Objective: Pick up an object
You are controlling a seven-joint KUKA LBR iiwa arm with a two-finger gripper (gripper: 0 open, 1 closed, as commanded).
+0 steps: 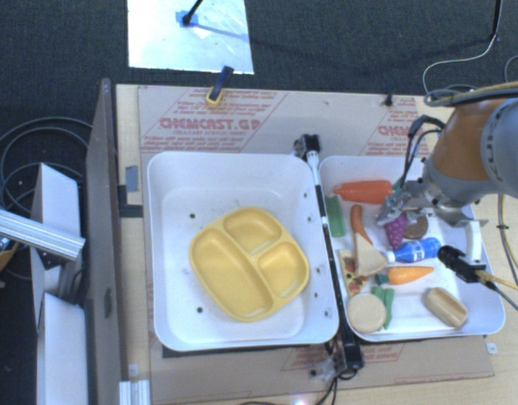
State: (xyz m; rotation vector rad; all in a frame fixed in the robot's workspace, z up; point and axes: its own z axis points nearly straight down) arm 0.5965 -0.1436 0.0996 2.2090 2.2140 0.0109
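The counter point(242, 112) is a brown board with red printing, and it stands on a dark carpet; a shiny square sheet point(190, 22) lies on the floor behind it. Two shallow white bins sit side by side on the counter. The left bin point(170, 226) holds one yellow divided tray point(248, 262), placed a little diagonally near its middle.

The right bin point(491, 310) is crowded with toy food. Along its far side lies an orange carrot point(362, 191), and just beside the dividing wall there is a small green piece point(334, 215). Nearer the middle I see a thin orange-red piece point(358, 222), a blue bottle point(416, 250), a smaller orange carrot point(408, 273) and a pale wedge point(367, 258). At the near edge are a round tan disc point(366, 312), a green item point(384, 302) touching it, and a bread-like roll point(445, 306).

The arm comes in from the right — its orange band point(459, 146) is above the far right part of the bin, and the grey wrist bends down toward the bin's middle. The claw point(396, 215) is low over the objects, right at a purple grape-like piece point(396, 229), just beside the blue bottle. Its metal parts cover this spot, so whether it is apart or together I cannot tell — and also not whether the purple piece is gripped.
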